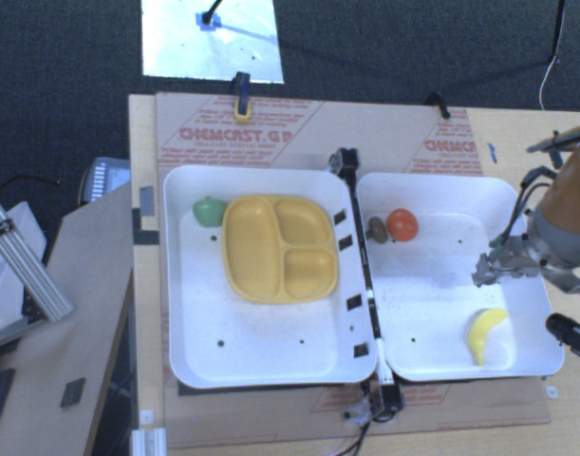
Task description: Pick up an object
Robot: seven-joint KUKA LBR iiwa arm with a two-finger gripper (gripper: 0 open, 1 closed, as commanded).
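Observation:
In the right bin [432, 364] a yellow banana [485, 332] lies near the front right corner. An orange-red round fruit [402, 224] sits at the bin's back left, with a small brown object [376, 228] touching its left side. My gripper [496, 270] hangs low over the right side of this bin, just above and behind the banana, and nothing shows in it. The left bin [261, 369] holds a yellow divided plate [278, 248] and a green round fruit [209, 211] at the plate's back left.
A black divider [358, 255] with clips runs between the two bins. The arm's body [567, 212] enters over the right bin's right wall. Cardboard [271, 131] lies under the bins, and a grey side table [71, 283] stands to the left.

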